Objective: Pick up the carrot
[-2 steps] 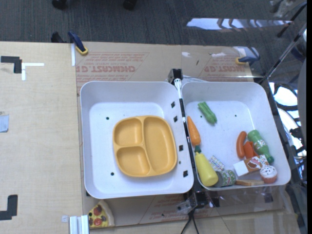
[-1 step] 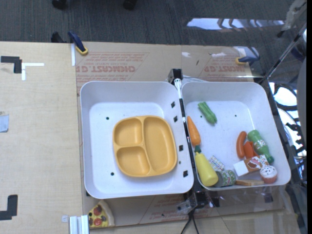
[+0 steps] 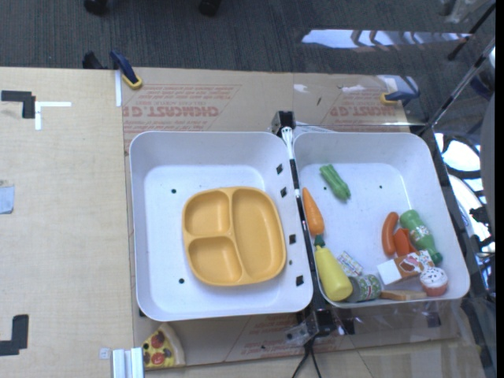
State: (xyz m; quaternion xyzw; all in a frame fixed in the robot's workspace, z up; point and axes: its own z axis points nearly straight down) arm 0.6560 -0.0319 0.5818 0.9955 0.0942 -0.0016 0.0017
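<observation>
1. Setting: dark carpeted floor at the top of the view; below it a light wooden table [image 3: 63, 250] with a sheet of printed cardboard [image 3: 205, 105] under the bins.
2. Left bin [image 3: 150, 211]: shallow, white, holding a yellow three-section plate [image 3: 234, 235] near its middle.
3. Right bin [image 3: 417, 172]: shallow, white, set just beside the left bin, their inner walls touching.
4. Carrot [image 3: 313, 212]: orange, lying in the right bin against its left wall, roughly midway along it, long axis running up and down the view.
5. Green vegetable [image 3: 335, 182]: up and to the right of the carrot, apart from it, lying at a slant.
6. Yellow bottle-like item [image 3: 331, 274]: directly below the carrot, green top near the carrot's lower end.
7. Cluster at the right bin's lower right: a red-orange sausage shape [image 3: 389, 234], a green piece [image 3: 420, 235], and several small toy foods [image 3: 413, 274] packed close together.
8. Pizza-slice toy [image 3: 161, 349]: on the table below the left bin.
9. Claw: state cannot be told.
</observation>
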